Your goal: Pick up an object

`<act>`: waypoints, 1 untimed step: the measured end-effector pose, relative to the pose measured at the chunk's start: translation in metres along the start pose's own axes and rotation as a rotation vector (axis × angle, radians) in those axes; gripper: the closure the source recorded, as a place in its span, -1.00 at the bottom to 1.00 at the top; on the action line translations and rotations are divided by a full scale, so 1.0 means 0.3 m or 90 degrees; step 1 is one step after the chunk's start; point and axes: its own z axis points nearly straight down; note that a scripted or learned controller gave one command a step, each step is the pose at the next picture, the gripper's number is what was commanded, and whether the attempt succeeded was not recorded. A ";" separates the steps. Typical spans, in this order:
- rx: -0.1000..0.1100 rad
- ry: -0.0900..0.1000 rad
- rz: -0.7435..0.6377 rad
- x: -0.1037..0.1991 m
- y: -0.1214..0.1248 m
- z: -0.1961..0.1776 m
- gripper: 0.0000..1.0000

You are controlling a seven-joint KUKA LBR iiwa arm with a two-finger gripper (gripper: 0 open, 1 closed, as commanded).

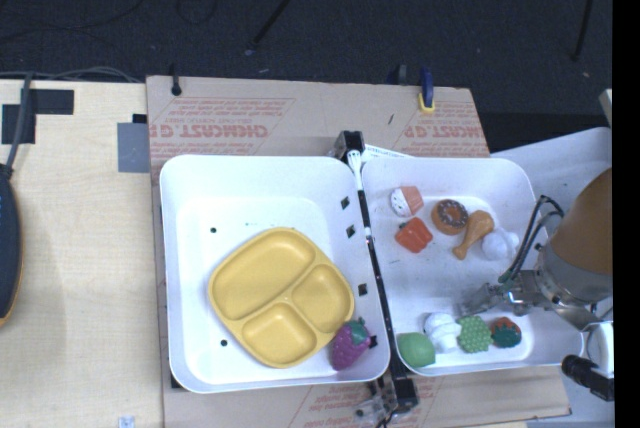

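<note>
We see the near edge of the right white bin [520, 178] crowded: green rounded toy [417, 349], small white piece [438, 324], knobbly green piece [474, 334], red-and-green piece [506, 331] in a row along the near wall. Gripper [478, 300] sits low just beyond them; can't tell how its jaws stand or if it has anything. Farther in: tan drumstick toy [474, 233], long axis near-left to far-right, beside brown doughnut [450, 215], orange-red block [413, 236]. Open floor between the groups. Left white bin [190, 216]: yellow divided plate [282, 296], purple grape toy [349, 346] at its near-right corner. Cardboard [230, 121] beyond bears upside-down red print, not legible enough for us.
</note>
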 end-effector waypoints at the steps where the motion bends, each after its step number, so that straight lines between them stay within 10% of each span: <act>1: -0.001 -0.001 0.004 -0.008 0.002 -0.036 1.00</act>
